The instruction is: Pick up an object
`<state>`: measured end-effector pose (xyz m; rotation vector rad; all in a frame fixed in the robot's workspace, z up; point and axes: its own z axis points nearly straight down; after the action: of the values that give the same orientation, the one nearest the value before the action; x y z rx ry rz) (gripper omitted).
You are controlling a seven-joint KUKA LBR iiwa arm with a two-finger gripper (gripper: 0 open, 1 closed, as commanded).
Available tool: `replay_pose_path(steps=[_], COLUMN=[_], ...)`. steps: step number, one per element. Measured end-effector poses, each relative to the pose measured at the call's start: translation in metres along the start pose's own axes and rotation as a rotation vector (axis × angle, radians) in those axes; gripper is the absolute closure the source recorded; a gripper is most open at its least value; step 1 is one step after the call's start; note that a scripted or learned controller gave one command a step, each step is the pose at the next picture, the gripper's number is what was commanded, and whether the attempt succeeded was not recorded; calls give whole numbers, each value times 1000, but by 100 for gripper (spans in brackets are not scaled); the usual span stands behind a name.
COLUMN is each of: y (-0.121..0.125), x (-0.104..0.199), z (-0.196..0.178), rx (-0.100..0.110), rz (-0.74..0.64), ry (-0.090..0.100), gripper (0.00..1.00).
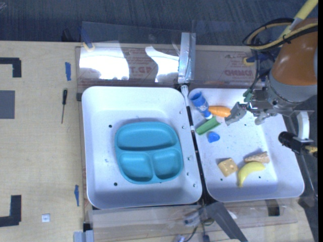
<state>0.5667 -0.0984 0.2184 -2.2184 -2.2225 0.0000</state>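
Two white bins side by side on the bench. Left bin (pixel 96 115) has a blue divided tray (pixel 149 151) in its middle, one long section at 12 o'clock and two smaller ones at 6.

Right bin (pixel 282 185) holds the loose items. Blue-and-white bottle (pixel 200 104) at 11 o'clock, near the divider. Orange carrot (pixel 219 111) just beside it, toward 12 o'clock of the bin. Green cylinder (pixel 206 127) right below the carrot, tilted, near the divider at 9 o'clock. Small blue piece (pixel 213 136) just beside the green one's lower end. Cheese wedge (pixel 227 166) at 6 o'clock. Yellow banana (pixel 249 172) just beside it at 5 o'clock, with a tan bread piece (pixel 256 158) touching its upper side.

Arm comes in from 3 o'clock, orange band (pixel 295 59) at top right. Gripper (pixel 251 111) sits over the bin's 1 o'clock area, fingers spread apart, nothing between them. One fingertip (pixel 235 113) is just beside the carrot's right end; cannot tell if it touches. The other items lie well apart from the gripper.
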Motion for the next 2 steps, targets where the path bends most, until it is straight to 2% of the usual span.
replay_pose_path(steps=[1,2], y=[19,82], x=[23,-23], z=[-19,110], rx=[-5,6], rz=[-89,-289], ry=[-2,0], gripper=[0,0])
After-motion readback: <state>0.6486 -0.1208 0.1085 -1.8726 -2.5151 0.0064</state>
